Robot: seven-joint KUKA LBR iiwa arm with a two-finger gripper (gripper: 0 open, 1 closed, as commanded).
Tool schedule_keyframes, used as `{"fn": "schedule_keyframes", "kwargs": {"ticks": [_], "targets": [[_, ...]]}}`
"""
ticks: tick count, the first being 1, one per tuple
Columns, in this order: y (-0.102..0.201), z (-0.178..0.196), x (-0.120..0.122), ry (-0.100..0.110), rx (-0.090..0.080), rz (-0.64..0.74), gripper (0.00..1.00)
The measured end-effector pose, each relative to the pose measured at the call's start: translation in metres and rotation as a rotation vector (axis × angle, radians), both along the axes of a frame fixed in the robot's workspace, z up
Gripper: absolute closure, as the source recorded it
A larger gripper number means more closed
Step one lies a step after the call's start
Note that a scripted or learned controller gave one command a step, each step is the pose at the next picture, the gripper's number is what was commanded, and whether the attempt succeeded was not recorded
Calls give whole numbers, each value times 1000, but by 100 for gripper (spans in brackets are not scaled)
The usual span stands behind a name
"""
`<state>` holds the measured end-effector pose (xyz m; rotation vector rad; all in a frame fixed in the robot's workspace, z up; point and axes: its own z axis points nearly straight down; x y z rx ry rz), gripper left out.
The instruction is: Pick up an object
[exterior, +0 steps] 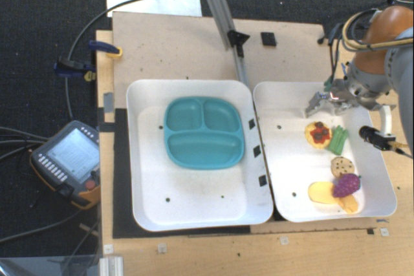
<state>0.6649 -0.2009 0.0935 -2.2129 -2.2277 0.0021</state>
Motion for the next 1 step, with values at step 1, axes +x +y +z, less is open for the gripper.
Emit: {"fn": "schedule_keyframes", "kwargs": {"ticks": [1], "targets": [[-1,16,3,-9,-4,3,100]]}}
